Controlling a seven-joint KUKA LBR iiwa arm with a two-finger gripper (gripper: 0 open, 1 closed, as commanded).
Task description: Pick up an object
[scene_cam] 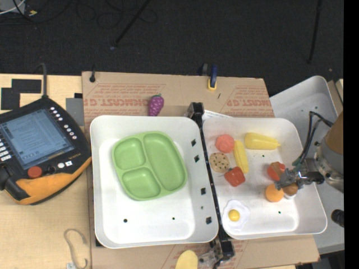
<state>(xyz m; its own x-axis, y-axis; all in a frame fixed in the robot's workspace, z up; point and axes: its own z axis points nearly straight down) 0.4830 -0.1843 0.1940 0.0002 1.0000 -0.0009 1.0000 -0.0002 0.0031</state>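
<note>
Gripper (290, 182) low in right bin (305, 220) at 3 o'clock, right over orange ball (274, 194), red piece (275, 170) just beside at 11 o'clock; grip state unclear, maybe touching ball.

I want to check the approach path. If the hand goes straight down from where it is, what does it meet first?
Most likely the small round orange fruit toy, directly beneath the hand in the right white bin; depth is unclear.

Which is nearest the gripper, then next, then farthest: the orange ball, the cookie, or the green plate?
Measured from the gripper in the camera view:
1. Orange ball, right bin, beside the gripper.
2. Cookie, right bin, near the divider.
3. Green plate, left bin.
</note>
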